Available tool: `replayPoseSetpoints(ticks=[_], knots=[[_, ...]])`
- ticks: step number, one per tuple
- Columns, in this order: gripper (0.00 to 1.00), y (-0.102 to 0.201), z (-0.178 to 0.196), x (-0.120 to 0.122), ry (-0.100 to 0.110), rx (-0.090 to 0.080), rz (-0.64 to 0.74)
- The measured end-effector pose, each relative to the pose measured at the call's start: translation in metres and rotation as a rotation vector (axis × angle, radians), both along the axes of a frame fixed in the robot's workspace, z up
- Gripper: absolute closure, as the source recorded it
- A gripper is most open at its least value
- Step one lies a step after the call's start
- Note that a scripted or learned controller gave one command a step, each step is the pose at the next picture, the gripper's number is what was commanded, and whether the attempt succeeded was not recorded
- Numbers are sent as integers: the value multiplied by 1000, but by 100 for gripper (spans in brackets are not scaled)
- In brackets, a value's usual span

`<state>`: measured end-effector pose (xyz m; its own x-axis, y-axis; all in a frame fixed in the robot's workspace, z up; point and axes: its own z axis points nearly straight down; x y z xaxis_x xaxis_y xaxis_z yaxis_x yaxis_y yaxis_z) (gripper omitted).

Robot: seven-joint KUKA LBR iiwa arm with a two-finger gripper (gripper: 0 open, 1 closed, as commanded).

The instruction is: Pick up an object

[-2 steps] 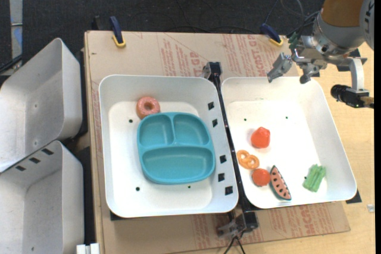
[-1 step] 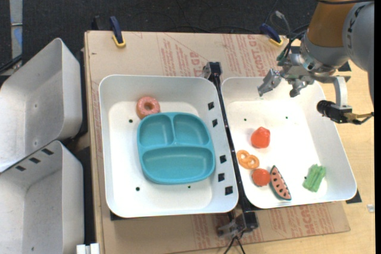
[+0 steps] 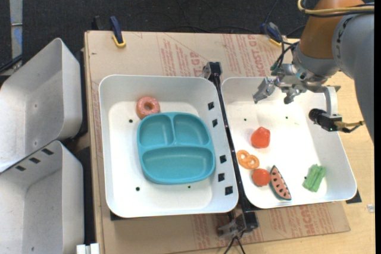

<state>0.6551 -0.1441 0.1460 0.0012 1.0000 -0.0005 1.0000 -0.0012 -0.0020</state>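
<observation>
The right bin [image 3: 333, 146] holds a red pepper-like piece [image 3: 260, 137], an orange pretzel shape [image 3: 247, 159], a small red tomato [image 3: 261, 176], a watermelon slice [image 3: 280, 182] and a green piece [image 3: 314, 178]. My gripper [image 3: 276, 94] hovers over the bin's far left part, well behind the red piece. It is open, its two fingers spread apart with nothing between them. The orange band and grey arm reach in from the upper right.
The left bin [image 3: 113, 146] carries a teal divided plate [image 3: 176, 147] and a pink donut [image 3: 147, 106] at its far edge. A black divider [image 3: 221, 128] runs between the bins. Two white tubs [image 3: 36, 98] stand off the bench's left side.
</observation>
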Motion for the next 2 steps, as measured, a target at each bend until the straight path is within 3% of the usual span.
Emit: replayPoseSetpoints(ticks=[1,2], knots=[[0,1,-54,-1,2,1,1],[100,1,-39,1,-5,-1,1]])
